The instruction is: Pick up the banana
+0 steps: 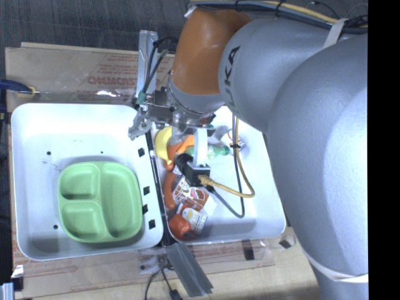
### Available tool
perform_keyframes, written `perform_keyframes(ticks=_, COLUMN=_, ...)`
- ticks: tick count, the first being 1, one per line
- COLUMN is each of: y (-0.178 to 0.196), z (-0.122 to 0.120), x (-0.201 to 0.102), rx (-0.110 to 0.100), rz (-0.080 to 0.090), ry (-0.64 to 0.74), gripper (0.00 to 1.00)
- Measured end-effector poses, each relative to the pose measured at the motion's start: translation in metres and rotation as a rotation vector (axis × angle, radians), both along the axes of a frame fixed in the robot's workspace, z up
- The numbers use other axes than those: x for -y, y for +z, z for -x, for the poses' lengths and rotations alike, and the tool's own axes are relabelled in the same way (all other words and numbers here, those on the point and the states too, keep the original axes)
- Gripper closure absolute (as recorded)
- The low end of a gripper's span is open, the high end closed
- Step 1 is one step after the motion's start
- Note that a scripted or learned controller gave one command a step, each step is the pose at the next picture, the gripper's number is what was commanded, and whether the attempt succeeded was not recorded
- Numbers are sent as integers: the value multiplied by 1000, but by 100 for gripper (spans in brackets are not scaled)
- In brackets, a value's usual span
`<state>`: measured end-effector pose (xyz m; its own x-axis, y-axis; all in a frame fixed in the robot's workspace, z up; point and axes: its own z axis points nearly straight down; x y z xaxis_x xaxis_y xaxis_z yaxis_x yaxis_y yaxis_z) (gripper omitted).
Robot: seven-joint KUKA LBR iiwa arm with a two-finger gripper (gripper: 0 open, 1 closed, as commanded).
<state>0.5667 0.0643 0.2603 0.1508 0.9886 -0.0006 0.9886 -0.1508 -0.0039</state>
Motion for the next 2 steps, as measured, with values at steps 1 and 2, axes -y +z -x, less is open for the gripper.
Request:
perform_keyframes(ticks=1, y=-14, z=25, x=107, rx=-2, rz=1, ry=-23, gripper=0)
perform_keyframes(ticks=2, y=-16, z=-2, x=23, rx=3, rz=0, ry=351, gripper=0)
